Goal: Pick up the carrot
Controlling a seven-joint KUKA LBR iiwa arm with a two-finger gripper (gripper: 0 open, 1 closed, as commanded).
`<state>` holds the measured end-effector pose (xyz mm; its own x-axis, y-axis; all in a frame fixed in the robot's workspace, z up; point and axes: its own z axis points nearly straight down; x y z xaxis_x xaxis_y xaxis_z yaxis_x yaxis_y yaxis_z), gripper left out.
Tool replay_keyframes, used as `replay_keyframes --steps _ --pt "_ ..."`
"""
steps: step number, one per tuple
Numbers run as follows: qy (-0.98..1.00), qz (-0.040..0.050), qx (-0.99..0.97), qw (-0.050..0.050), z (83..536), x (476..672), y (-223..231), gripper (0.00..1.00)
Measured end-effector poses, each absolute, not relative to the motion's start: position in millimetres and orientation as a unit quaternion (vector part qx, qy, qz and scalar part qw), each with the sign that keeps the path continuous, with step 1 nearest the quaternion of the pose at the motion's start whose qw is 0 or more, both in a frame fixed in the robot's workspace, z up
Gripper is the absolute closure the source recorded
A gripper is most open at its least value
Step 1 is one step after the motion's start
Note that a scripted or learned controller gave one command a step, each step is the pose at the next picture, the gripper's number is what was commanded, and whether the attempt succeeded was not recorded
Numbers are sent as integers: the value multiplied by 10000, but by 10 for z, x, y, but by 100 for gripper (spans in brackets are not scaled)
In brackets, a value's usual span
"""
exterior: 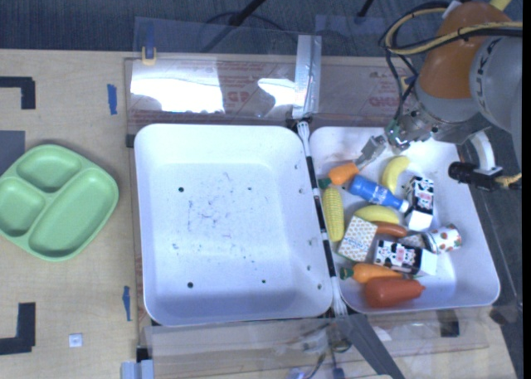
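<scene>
— Where's the carrot?

— I see the carrot (342, 174) in the right bin (485, 269), near its far left corner, lying just beside the top of the corn cob (333, 213) and the blue bottle (375, 192).

— And the gripper?

— The gripper (406, 133) sits over the far edge of that bin, right of the carrot and apart from it, close above the banana (395, 172). I can't tell how far it's open; nothing shows between its fingers.

— What else is in there?

— A second banana (380, 215), a patterned sponge (358, 238), a red pepper (392, 290) and some small cartons. The left bin (224, 220) is beside it, and a green divided plate (56, 201) rests on the bench (75, 87) at far left.
</scene>
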<state>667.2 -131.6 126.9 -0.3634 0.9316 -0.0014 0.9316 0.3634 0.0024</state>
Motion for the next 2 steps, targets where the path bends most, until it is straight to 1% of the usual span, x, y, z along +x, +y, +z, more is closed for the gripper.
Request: replay_keyframes --steps 1,2 --pt "8520 6 5235 20 1554 6683 -1300 0" --pt "8111 -3 5850 -10 1795 6442 -1210 0"
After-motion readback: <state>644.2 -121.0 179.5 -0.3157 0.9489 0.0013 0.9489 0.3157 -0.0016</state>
